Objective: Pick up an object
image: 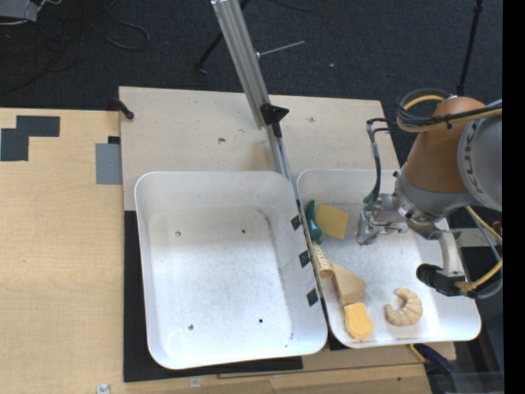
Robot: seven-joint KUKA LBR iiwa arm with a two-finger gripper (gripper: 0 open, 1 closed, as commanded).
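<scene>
Gripper [371,230] mid-right of frame, low in right bin [459,328]; fingers' state unclear. Nearest target: yellow block [332,220], just left. Centre over it before closing.

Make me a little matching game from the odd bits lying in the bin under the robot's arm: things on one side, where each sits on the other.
Things:
1. green piece
2. pale yellow block
3. curled shrimp-like piece
4. orange-yellow block

Places:
A. near the bin's front rim, by the divider
B. front right corner area
C. against the divider, back of the bin
D. just right of the green piece

Pairs: 1-C, 2-D, 3-B, 4-A
</scene>
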